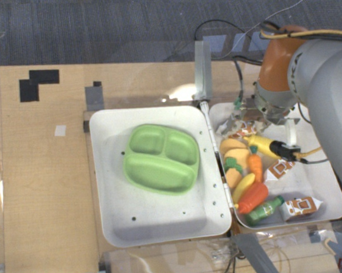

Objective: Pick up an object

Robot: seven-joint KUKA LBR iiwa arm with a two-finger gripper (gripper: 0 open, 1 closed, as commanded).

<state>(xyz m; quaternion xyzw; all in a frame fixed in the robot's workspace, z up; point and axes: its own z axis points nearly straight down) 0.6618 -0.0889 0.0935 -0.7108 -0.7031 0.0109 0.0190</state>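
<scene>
The left bin (pixel 110 185) carried a green divided plate (pixel 161 158), lying flat near its middle. Across the divider, the right bin (pixel 326 200) was crowded: a pile of toy food sat against its left wall, a carrot (pixel 254 164) upright in the heap, a red pepper (pixel 252 196) and a green bottle (pixel 263 210) lower down, a small carton (pixel 298 207) near the front edge. A yellow bottle (pixel 265 145) lay just below the gripper (pixel 258 115), which hung over the bin's back corner; its grip couldn't be made out.
</scene>
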